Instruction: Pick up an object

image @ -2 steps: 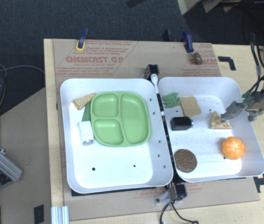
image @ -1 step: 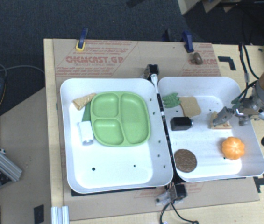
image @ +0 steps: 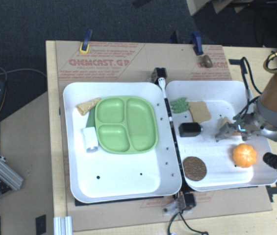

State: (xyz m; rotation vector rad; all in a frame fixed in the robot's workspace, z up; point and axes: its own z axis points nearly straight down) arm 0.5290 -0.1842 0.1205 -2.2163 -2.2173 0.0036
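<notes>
over the right bin, the gripper hangs beside an orange

on the bench, two shallow white bins sit side by side, the left bin (image: 79, 175) and the right bin (image: 216, 180), meeting along a dark seam. the grey arm (image: 275, 106), with its orange band, reaches in from the right edge and ends over the right half of the right bin. its gripper (image: 225, 131) points down and to the left, its tips low over the white floor; whether they are parted or closed cannot be told from this angle, and nothing can be made out between them

the orange (image: 244, 156) lies near the gripper, below and to its right, apart from the tips. a black block (image: 189, 129) rests left of the gripper, close to the bin's left wall. above it a green leafy piece (image: 179, 105) lies just beside a tan slab (image: 200, 111). a round brown disc (image: 194, 168) sits near the lower left corner of the same bin

in the left bin, a green divided tray (image: 126, 124) with three compartments fills the upper middle. a tan wedge (image: 87, 105) lies at its upper left corner, and a white cylinder (image: 89, 137) lies against its left side
</notes>
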